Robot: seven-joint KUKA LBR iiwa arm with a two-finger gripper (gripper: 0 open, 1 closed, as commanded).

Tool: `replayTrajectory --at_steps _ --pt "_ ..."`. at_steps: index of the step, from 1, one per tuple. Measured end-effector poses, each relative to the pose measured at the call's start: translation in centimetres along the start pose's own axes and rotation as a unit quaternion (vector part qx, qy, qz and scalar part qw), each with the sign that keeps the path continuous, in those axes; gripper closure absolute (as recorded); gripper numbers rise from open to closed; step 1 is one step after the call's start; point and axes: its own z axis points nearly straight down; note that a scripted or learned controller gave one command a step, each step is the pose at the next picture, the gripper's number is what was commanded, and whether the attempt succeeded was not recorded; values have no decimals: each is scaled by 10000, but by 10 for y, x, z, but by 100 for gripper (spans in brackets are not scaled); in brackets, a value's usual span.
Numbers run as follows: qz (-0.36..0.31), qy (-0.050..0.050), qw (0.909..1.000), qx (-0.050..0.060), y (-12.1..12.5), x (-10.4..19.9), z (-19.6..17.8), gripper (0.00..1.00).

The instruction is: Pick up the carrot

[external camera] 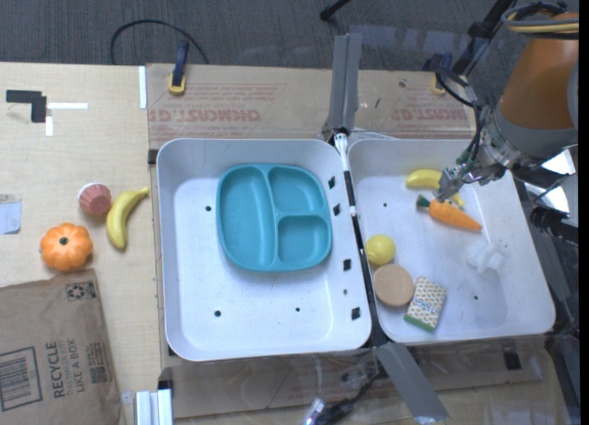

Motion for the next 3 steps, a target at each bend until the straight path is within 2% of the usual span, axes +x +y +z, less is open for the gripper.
replayTrajectory --at_steps 1,2,3 --pt "-1340 12 9910 -2 -72 30 106 100" --pt "-561 6 9984 -2 -84 61 -3 100" --pt "759 12 9971 11 -91 75 6 100"
